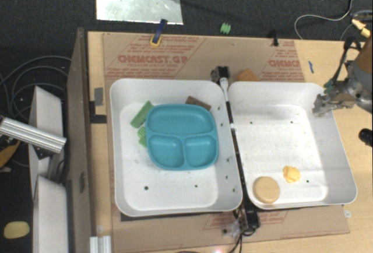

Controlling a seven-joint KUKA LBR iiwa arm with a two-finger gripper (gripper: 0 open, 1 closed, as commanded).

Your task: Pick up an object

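In the right bin [326,129] a round tan disc [266,189] lies by the near-left corner, with a small yellow lump [291,174] just to its right. The left bin [125,129] holds a blue divided plate [180,136]; a green piece [140,114] and a brown block [199,102] poke out from under its far side. My gripper [322,104] hangs at the far right rim of the right bin, well away from both small objects. Nothing shows between its fingers.
An orange piece [247,75] lies on the cardboard behind the bins. A black clip [221,74] sits at the bins' far junction. Cables and a metal bar [32,135] lie to the left of the bench.
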